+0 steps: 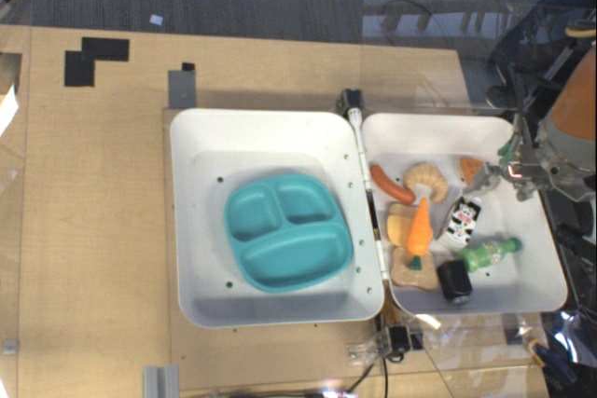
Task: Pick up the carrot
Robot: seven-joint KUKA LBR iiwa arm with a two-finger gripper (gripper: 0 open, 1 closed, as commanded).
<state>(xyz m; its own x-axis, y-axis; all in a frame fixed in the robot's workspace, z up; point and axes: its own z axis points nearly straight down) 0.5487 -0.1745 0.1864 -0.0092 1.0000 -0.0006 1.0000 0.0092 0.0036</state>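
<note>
Orange tapered plastic carrot (pixel 421 228) untouched in right white bin (pixel 550 280), lying on tan bread slices (pixel 405 249); two-finger gripper (pixel 508 170) near bin's far-right rim, well apart from carrot; finger state unreadable; reach, grasp, lift all left.

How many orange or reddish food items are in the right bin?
3: the carrot mid-bin, the sausage upper left of it, and an orange piece near the gripper. Others may be hidden.

I see the carrot (pixel 421 228) lying in the right bin (pixel 532 298), lower centre-right of the frame, among a sausage (pixel 392 185), croissant (pixel 427 175) and green bottle (pixel 489 253). My gripper (pixel 512 169) hovers at the right edge above that bin, well apart from the carrot. The left bin (pixel 191 163) holds a teal divided tray (pixel 287 231).
</note>
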